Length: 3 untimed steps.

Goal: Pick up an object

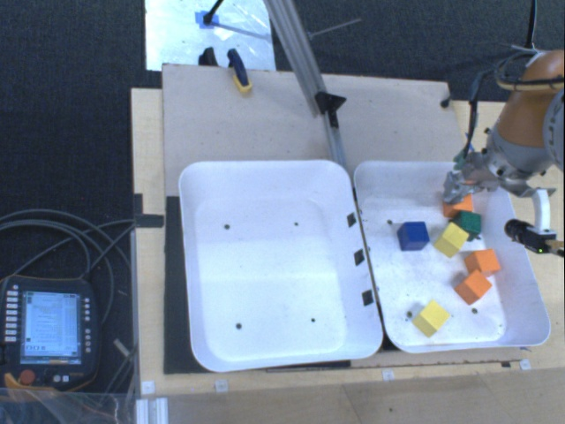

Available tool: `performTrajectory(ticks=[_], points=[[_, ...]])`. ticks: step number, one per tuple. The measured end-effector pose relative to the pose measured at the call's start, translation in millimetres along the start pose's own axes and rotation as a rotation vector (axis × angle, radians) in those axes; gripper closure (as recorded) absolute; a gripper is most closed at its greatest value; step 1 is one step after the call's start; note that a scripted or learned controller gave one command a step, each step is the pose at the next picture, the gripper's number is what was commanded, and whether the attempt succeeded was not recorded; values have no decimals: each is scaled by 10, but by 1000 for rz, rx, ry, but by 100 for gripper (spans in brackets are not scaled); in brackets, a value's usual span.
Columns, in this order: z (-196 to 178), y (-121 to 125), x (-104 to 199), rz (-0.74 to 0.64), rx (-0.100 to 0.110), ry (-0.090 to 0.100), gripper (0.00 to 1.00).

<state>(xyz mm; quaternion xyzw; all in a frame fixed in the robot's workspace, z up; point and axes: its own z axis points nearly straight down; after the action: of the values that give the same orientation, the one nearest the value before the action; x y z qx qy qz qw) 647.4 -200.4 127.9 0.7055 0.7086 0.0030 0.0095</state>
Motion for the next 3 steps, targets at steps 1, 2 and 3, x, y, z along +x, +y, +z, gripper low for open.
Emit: performTrajectory(ticks=[1,2,3], points=[[-641,73,37,-1,8,7,100],[-853,91,32,0,12,8,100],[-1017,-52,566,-5,15,10,100]])
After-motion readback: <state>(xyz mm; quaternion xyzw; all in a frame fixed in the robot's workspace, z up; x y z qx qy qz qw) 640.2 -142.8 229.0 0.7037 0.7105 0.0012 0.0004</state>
